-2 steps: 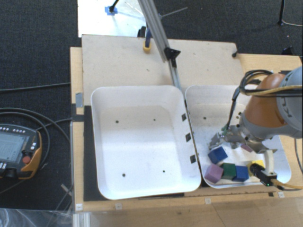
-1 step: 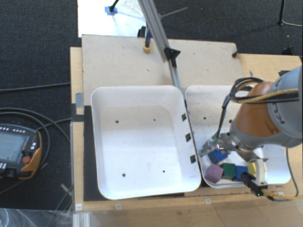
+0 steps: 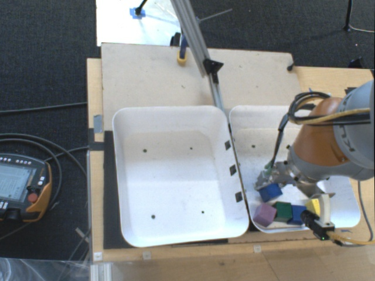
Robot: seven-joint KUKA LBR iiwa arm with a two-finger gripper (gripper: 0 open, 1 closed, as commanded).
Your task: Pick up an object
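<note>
Several small blocks lie in the near corner of the right bin: a blue cube, a purple block, a green block, another blue block and a yellow block. My gripper reaches down from the grey arm with its orange band, right above the blue cube and touching or nearly touching its top. The wrist hides the far part of the pile.
The left bin stands beside the right one, their rims meeting at a ridge with black clips. A slanted metal pole crosses the back of the bench. A teach pendant lies off the bench at left.
</note>
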